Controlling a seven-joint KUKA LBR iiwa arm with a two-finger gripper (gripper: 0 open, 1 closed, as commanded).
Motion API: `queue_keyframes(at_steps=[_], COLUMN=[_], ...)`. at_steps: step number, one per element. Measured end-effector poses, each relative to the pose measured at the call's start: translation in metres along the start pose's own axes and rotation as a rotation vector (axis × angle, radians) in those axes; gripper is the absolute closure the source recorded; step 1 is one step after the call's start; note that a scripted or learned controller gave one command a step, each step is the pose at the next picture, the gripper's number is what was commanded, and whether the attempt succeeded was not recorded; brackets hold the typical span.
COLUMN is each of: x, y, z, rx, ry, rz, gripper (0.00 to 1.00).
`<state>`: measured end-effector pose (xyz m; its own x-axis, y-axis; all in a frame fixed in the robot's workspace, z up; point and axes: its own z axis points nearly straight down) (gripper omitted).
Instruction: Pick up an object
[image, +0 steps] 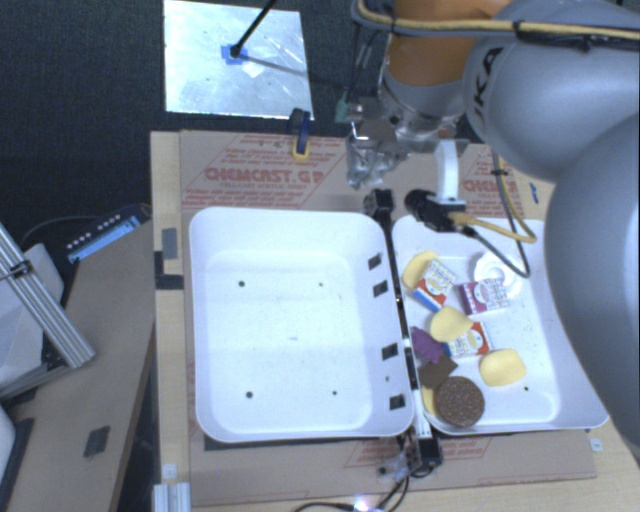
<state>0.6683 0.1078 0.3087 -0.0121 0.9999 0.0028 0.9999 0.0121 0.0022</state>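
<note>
Presently the tool (368, 172) hangs above the far rim between the two bins; its opening cannot be judged, and nothing shows in it. The objects, among them a brown disc (459, 400), lie in the right bin (560, 385).

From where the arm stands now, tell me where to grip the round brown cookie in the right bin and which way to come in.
Come straight down and pinch the round brown cookie across its width. It lies flat near the front of the right bin, so only its edges offer purchase. Set the fingers left and right: its right side looks open, though a dark brown piece crowds the upper left, so expect a tight fit.
</note>
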Motion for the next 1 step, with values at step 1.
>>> queue_keyframes(at_steps=[1], x=[0.026], y=[-0.0291], z=[-0.1959], rx=[-0.017], ry=[0.003], rz=[0.004], gripper=[1.0])
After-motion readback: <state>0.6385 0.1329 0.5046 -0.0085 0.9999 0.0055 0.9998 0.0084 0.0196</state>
